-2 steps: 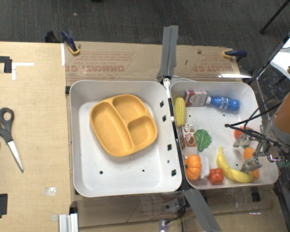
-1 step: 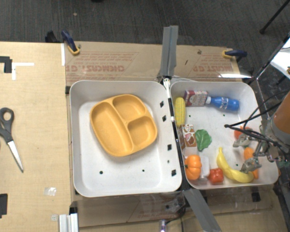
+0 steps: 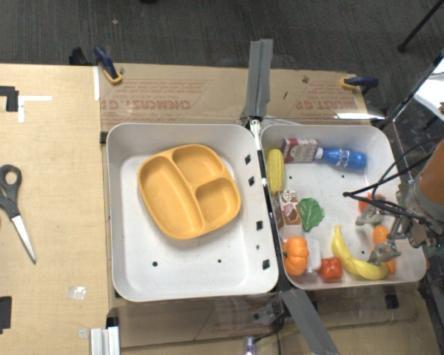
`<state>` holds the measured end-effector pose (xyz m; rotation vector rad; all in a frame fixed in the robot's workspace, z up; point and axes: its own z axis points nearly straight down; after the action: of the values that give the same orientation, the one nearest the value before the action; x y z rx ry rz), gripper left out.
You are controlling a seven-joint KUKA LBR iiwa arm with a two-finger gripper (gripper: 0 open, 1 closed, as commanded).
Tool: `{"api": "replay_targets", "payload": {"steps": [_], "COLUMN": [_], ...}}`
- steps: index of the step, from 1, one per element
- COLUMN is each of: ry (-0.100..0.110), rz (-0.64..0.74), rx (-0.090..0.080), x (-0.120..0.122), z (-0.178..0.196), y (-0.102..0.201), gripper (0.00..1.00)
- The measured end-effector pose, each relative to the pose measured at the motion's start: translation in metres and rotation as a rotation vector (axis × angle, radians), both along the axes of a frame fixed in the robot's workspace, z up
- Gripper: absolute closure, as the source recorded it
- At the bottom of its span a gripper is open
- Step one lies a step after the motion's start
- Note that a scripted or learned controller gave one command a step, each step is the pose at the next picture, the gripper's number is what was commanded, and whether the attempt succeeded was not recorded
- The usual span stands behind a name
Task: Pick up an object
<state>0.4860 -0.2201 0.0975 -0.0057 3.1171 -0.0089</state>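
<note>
A yellow banana [image 3: 357, 261] is seen at the right bin's [image 3: 333, 128] front edge, beside the gripper [image 3: 388, 251]. It is judged light, smooth plastic, best pinched mid-curve. Gripper state cannot be told.

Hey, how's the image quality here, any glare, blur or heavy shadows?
Camera view: even, soft lighting; the orange divided plate is sharp with faint shadow; mild glare on the right bin floor; the gripper near the banana looks slightly blurred.
</note>
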Motion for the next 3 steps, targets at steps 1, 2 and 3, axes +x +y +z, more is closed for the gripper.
{"api": "replay_targets", "payload": {"steps": [1,2,3], "ry": [0.002,0.007,0.010], "rz": [0.053,0.160,0.135], "rx": [-0.001,-0.002,0.000], "x": [0.0014,0.0044,0.0059], "z": [-0.0001,-0.0012,-0.0020], "y": [0.0004,0.0000,-0.0010], "gripper": [0.00,0.00,0.00]}}
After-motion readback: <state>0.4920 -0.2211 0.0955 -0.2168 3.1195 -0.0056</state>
